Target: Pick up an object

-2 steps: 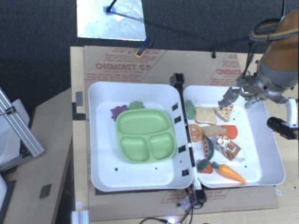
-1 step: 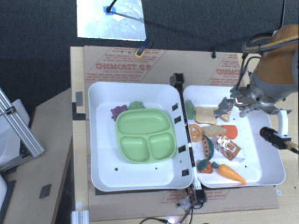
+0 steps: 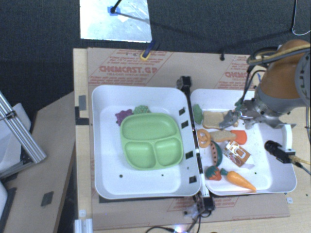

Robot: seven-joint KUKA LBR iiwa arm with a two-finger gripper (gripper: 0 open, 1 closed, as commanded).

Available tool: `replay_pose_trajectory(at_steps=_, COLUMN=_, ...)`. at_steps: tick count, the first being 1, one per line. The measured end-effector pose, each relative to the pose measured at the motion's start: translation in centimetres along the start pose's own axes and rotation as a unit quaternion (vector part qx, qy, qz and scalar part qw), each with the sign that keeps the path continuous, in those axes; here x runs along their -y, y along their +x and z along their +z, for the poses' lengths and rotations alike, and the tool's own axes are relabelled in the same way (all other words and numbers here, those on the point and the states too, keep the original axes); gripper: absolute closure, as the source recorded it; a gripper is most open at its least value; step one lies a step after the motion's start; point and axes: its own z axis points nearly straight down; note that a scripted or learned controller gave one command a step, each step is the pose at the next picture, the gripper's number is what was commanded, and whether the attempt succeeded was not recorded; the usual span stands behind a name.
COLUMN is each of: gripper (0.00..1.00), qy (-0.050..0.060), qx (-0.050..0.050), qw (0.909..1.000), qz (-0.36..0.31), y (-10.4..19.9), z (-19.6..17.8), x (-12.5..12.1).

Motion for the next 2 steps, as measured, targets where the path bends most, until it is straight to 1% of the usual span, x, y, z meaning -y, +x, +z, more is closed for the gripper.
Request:
replay_pose_trajectory(at_steps=1, gripper=0.00, qy=0.001, qx=0.000, qw=1.0000, qz=0.000, y=0.0, z=6.2, x=0.4)
replay_pose_trajectory(at_steps=2, gripper=0.00, qy=-0.007, qx=0.004, qw=1.0000, qz=0.001, y=-0.5, z=8.3, x=-0.1)
